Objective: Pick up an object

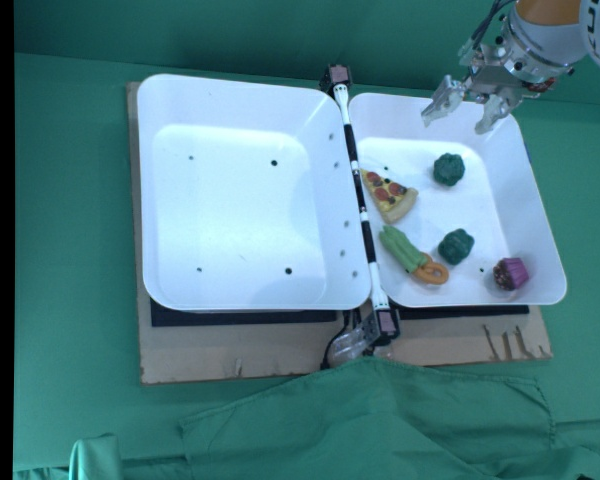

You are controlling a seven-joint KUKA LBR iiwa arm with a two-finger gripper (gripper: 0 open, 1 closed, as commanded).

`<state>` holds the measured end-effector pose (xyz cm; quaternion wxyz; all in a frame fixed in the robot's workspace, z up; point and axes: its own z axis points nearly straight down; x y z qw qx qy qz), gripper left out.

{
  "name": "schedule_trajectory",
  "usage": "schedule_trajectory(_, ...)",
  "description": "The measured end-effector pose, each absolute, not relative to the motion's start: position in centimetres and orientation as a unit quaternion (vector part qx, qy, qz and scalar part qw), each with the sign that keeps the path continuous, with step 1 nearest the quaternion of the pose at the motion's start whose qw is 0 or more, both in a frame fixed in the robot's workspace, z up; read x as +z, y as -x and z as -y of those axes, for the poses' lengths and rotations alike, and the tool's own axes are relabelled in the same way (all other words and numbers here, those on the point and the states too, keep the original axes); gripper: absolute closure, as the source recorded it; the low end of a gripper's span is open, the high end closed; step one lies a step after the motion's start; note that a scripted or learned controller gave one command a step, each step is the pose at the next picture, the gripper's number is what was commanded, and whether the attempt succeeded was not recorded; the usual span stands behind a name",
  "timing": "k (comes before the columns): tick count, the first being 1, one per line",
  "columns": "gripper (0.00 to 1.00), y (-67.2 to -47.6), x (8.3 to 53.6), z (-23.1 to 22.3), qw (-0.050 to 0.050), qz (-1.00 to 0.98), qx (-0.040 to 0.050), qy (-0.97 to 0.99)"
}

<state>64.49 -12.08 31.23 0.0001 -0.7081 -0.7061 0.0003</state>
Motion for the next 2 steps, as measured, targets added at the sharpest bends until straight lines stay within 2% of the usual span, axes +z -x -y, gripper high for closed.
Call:
schedule_trajectory(1, 0.00, -59.7, 22.2, 9.7, 0.004, 0.706, 0.0034, 0.708)
schedule_trajectory(2, 0.00, -56.0, 19.3, 11.0, -0.008, 0.706, -0.0040, 0.708)
